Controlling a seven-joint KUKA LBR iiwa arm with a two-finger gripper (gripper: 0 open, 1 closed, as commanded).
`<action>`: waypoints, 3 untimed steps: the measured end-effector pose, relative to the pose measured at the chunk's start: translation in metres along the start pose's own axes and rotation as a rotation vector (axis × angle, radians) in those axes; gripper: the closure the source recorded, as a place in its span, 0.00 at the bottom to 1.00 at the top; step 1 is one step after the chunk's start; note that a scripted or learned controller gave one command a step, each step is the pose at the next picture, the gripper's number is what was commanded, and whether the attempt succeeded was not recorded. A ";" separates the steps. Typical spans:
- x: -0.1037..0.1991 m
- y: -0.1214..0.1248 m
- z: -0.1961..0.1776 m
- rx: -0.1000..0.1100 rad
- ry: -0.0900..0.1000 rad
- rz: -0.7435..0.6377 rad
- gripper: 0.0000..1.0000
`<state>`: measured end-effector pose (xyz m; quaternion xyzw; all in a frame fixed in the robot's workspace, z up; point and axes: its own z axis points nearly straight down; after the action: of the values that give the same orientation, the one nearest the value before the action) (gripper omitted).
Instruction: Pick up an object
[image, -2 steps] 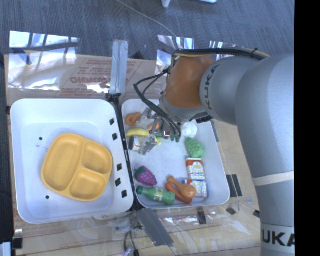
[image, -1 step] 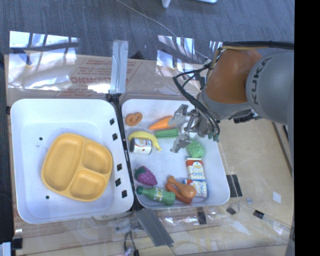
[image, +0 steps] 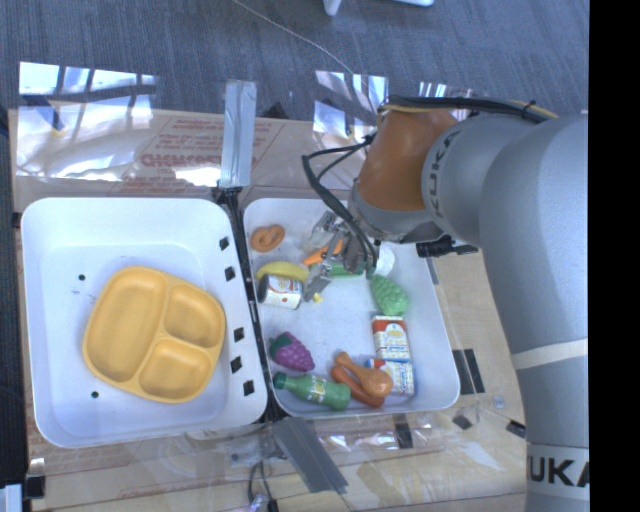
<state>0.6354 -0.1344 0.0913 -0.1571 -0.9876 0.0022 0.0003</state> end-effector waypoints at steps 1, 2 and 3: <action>-0.001 0.016 -0.010 0.023 -0.017 -0.022 0.00; 0.004 0.020 -0.010 0.021 -0.021 -0.189 0.00; 0.004 0.021 -0.010 0.021 -0.021 -0.189 0.00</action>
<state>0.6380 -0.1136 0.1008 -0.0630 -0.9979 0.0140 -0.0081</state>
